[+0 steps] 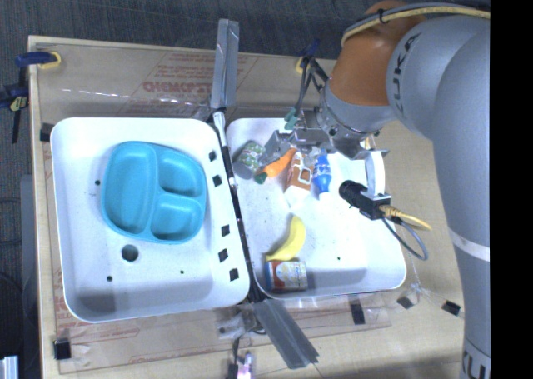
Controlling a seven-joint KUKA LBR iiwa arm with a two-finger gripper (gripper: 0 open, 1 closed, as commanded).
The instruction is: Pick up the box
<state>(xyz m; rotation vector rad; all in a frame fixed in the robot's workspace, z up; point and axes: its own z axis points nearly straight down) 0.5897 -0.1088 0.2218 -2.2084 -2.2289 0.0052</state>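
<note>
Camera view: small orange-and-white box [297, 176] lies tilted — end effector [306, 141] above it, grip state unclear.

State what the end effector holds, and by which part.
Cannot be told: the end effector sits low over the box, but the wrist hides any hold.

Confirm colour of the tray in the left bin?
Light blue tray, clearest in the camera view.

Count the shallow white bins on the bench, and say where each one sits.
2. The left shallow white bin holds a blue compartment tray. The right shallow white bin, directly beside it, holds a yellow banana and a tin can, among other items.
</note>
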